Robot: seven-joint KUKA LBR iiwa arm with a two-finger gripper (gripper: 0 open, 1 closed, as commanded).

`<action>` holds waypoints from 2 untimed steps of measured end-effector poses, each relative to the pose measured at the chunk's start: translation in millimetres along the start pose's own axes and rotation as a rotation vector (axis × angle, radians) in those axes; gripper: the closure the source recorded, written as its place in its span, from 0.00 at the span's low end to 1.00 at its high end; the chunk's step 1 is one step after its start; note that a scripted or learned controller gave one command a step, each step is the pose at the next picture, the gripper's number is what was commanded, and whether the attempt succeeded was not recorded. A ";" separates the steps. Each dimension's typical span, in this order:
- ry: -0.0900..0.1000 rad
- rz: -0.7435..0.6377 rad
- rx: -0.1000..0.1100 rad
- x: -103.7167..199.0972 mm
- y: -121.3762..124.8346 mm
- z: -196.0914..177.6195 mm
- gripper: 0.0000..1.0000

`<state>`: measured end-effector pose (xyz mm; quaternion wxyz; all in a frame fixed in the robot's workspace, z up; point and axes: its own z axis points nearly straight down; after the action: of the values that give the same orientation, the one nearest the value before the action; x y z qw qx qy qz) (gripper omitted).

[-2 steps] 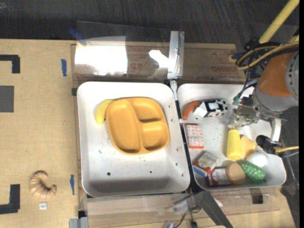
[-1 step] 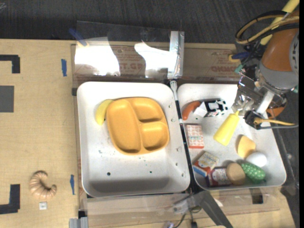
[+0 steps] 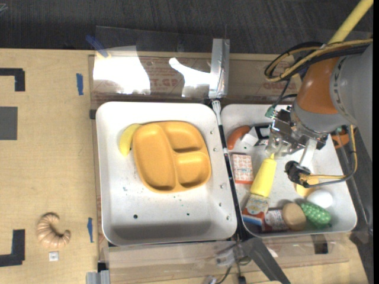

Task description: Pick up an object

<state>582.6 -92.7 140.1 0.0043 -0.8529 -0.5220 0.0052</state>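
Observation:
My gripper (image 3: 277, 148) hangs over the upper middle of the right bin (image 3: 346, 220), just above the top end of a yellow squeeze bottle (image 3: 263, 180) that lies lengthwise there. The wrist hides the bottle's tip, so I cannot tell whether they touch. Around the bottle lie a small printed packet (image 3: 241, 168), an orange-red item (image 3: 236, 135), a white ball (image 3: 320, 199), a green bumpy item (image 3: 316, 215), a brown round item (image 3: 292, 215) and a small lying bottle (image 3: 267, 219).
The left bin (image 3: 112, 218) holds an orange divided tray (image 3: 172, 155) with a yellow item (image 3: 126, 138) tucked under its left edge. A tan curled toy (image 3: 53, 229) lies on the bench at the far left. Cables loop above the arm.

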 end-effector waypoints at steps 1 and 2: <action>0.002 0.208 -0.008 35.3 -9.4 -64.9 1.00; 0.004 0.217 -0.011 12.4 21.9 -168.8 1.00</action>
<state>610.0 -91.9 308.6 -0.0001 -0.9044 -0.4267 0.0010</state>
